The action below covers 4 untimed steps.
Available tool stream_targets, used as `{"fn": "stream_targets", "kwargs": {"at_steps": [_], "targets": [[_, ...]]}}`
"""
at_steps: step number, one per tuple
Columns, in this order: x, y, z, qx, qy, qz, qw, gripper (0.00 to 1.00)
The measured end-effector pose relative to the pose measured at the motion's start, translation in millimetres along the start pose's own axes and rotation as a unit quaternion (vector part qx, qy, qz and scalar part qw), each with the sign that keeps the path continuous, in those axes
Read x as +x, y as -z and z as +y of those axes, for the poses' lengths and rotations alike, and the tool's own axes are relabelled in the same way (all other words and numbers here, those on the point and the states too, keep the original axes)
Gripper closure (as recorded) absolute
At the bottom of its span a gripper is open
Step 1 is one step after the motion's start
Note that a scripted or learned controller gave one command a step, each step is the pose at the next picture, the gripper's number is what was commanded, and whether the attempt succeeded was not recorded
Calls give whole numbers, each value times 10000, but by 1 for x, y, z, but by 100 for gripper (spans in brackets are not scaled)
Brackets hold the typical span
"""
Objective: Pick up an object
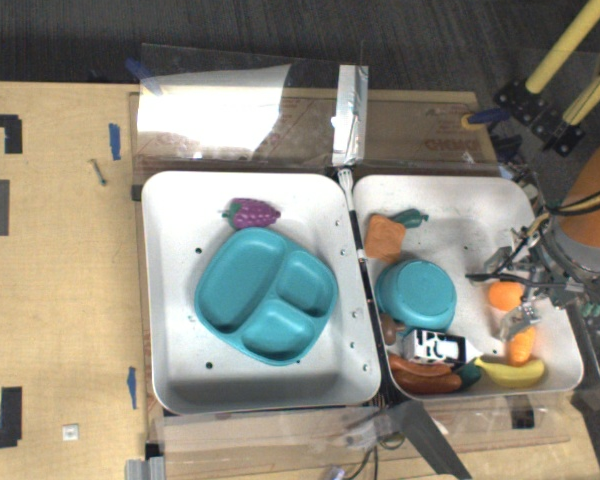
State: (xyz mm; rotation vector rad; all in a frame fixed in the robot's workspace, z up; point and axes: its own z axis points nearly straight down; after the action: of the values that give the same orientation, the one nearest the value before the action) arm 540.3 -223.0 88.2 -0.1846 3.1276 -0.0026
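My gripper (528,298) reaches down into the right bin (450,193) at its right side, with the arm's orange band (590,203) above it. An orange ball (502,295) lies right against the gripper's left side. A small orange piece (521,345) sits just below the gripper. A yellow banana (512,371) lies along the bin's front right corner. I cannot make out anything held in the gripper.
In the right bin are also a teal bowl (416,293), an orange carrot with a teal top (386,235), a brown sausage (425,375) and a black-and-white item (438,347). The left bin (170,268) holds a teal divided plate (267,294) and purple grapes (251,212).
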Motion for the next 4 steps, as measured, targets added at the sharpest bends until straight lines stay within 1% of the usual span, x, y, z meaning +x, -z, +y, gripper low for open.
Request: {"fn": "stream_targets", "kwargs": {"at_steps": [1, 2, 3, 4], "targets": [[-6, 14, 0, 29, 15, -79, 10000, 100], [-5, 13, 1, 23, 15, -72, 10000, 0], [-11, 0, 0, -1, 35, -17, 10000, 0], [-16, 14, 0, 28, 42, -85, 10000, 100]]}}
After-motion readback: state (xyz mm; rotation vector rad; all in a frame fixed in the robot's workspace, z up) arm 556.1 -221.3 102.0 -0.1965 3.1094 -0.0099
